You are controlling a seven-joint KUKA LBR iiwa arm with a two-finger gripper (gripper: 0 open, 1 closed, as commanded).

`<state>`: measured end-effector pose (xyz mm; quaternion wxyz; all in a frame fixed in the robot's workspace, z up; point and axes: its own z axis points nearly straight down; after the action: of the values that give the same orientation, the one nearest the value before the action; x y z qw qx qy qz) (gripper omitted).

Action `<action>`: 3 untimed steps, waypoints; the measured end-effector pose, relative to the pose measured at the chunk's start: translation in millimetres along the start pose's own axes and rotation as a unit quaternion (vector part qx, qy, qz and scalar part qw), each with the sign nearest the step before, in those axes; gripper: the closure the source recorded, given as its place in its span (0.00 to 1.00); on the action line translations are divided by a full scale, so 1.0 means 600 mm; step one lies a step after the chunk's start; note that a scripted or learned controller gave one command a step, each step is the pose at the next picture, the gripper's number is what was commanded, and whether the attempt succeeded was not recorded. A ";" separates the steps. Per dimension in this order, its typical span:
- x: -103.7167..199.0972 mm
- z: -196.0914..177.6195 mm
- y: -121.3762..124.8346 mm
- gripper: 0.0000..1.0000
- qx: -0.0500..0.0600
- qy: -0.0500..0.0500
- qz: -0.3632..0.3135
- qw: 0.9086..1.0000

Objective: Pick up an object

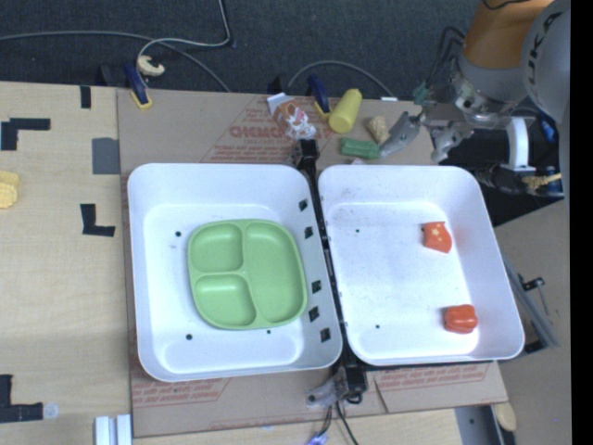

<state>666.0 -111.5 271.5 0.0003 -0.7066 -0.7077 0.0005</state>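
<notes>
Orange chunky objects, two of them, are what we log as pickable: one blocky orange piece with a pale patch (436,237) lies toward the far right of the right white bin (389,188), and a rounder orange lump (460,319) sits near that bin's near right corner. The two are well apart. Both look like matte plastic or foam; we cannot tell which.

We note the right bin's floor is smooth white plastic, speckled with fine dark specks. The left white bin (153,248) holds a pale green plastic plate (247,273) with rounded corners, divided into three compartments, lying flat at the bin's middle. A row of black clips (315,286) marks the seam where the bins meet.

We see the grey two-finger gripper (408,135) beyond the right bin's far rim, over the cardboard sheet (222,128), apart from both orange pieces. Its grey fingers (398,137) look spread, with nothing between them.

On the cardboard just left of the gripper lie a yellow cylinder (345,109), a flat green bar (359,148), a tan lump (378,128) and a small printed wrapper (295,116). Black cables (222,17) run across the dark floor beyond.
</notes>
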 end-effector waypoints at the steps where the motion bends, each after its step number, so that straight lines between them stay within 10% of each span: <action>1: -0.090 0.184 0.001 0.00 0.003 0.000 0.001 1.000; 3: -0.186 0.305 -0.068 0.00 -0.002 -0.001 0.000 1.000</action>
<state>625.0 -223.5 88.3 -0.0021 -0.7064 -0.7079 -0.0006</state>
